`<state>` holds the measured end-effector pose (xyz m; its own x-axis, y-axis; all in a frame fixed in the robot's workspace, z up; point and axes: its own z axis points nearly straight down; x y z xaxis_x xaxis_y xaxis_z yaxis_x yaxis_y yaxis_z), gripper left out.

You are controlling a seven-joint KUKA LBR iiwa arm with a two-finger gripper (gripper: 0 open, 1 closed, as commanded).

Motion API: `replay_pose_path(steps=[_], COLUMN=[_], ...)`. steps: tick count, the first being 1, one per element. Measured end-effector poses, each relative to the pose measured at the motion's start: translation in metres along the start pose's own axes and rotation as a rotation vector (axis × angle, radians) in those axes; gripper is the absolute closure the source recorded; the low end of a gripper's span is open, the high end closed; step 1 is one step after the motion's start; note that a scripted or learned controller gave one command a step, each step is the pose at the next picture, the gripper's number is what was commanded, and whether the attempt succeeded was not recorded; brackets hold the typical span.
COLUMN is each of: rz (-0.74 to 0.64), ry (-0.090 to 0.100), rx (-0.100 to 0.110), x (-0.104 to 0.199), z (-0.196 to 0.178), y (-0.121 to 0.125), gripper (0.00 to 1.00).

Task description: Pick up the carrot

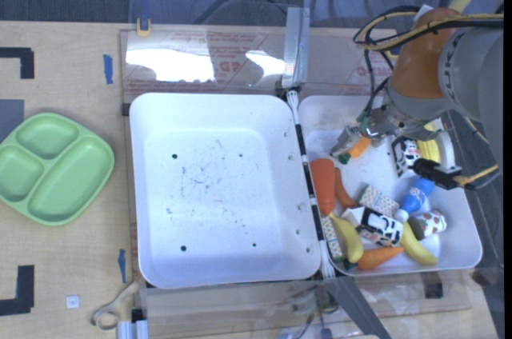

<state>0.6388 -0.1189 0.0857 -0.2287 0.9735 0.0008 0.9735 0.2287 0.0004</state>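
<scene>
A small orange carrot (pixel 359 146) with a green end sits in the right bin (pixel 462 249), near its back left part. My gripper (pixel 354 142) reaches down from the right, and its grey fingers (pixel 346 140) are closed around the carrot, which pokes out between them. The carrot looks slightly raised above the bin floor, though I cannot tell how far. The orange band of the arm (pixel 416 69) is above and to the right.
The right bin holds a red-orange long vegetable (pixel 324 184), another orange piece (pixel 381 256), two bananas (pixel 422 250), a cow-patterned toy (pixel 381 226), a blue bottle (pixel 416 197) and a yellow item (pixel 432 147). The left bin (pixel 216 185) lies beside it. A green divided plate (pixel 52 167) rests far left.
</scene>
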Motion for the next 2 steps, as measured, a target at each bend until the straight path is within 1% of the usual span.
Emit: replay_pose_path(steps=[1, 2], rz=[0.003, -0.139], ry=[0.000, 0.005], rx=[0.002, 0.019], x=[-0.001, 0.008], z=[-0.010, -0.071], y=[-0.001, 0.026], gripper=[1.00, 1.00])
